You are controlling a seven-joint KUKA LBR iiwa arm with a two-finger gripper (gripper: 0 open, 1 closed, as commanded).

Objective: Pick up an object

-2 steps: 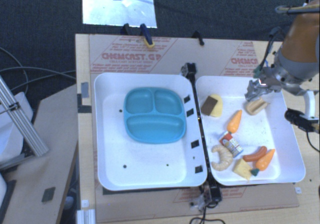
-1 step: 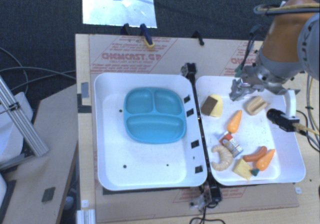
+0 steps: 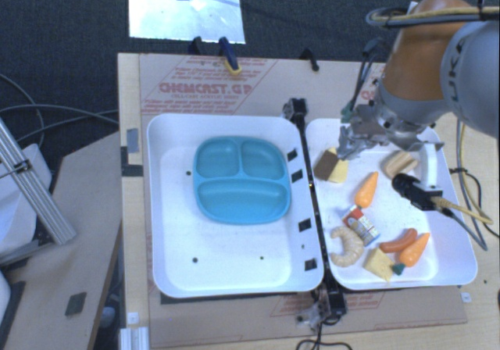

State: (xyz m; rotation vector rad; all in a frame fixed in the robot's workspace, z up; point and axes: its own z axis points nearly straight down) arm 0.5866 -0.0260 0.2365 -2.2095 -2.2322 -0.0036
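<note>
My gripper (image 3: 349, 144) hangs over the far left part of the right bin (image 3: 461, 262), just above and to the right of a brown and yellow wedge (image 3: 331, 166). Nothing shows between its fingertips. An orange carrot (image 3: 366, 190) lies in front of it, and a tan bread piece (image 3: 398, 162) lies to its right. Nearer the front lie a small can (image 3: 362, 226), a pale curled shrimp (image 3: 348, 245), a yellow cheese block (image 3: 379, 263) and two more orange carrots (image 3: 408, 244).
The left bin (image 3: 176, 262) holds a blue divided plate (image 3: 241, 180). A black divider with clips (image 3: 305, 184) runs between the bins. The grey and orange arm (image 3: 437, 51) reaches in over the right bin's far corner.
</note>
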